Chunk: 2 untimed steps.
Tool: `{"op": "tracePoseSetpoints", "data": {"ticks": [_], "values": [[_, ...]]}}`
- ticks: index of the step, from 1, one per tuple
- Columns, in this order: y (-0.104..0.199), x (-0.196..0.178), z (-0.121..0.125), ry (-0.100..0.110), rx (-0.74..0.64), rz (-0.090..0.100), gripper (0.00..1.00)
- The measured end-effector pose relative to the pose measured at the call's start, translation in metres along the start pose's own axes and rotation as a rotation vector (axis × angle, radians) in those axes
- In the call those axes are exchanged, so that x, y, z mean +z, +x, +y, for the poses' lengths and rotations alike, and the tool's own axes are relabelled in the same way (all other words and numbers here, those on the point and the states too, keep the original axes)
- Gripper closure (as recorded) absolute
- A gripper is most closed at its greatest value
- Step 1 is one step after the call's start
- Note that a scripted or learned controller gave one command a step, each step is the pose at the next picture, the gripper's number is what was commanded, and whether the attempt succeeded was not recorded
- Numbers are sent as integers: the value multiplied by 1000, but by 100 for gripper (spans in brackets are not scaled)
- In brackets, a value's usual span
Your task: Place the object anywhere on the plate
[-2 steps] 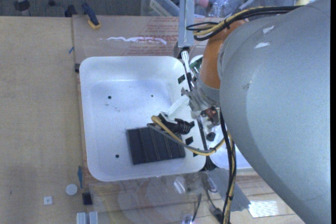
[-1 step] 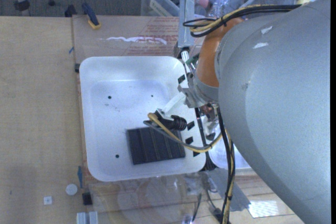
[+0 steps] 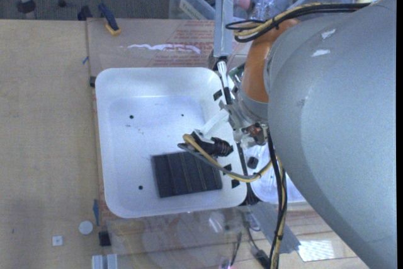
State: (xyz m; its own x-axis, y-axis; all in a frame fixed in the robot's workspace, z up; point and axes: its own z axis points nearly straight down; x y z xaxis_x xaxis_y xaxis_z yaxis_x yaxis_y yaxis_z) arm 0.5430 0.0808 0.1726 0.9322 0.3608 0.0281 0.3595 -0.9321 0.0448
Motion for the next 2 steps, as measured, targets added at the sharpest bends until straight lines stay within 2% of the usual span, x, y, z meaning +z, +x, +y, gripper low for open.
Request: {"op": "tracePoseSetpoints", "data": {"ticks": [1,2], "values": [[7,14,-9,15,101,28,100],[65,44,-66,42,169,-32,100]]}}
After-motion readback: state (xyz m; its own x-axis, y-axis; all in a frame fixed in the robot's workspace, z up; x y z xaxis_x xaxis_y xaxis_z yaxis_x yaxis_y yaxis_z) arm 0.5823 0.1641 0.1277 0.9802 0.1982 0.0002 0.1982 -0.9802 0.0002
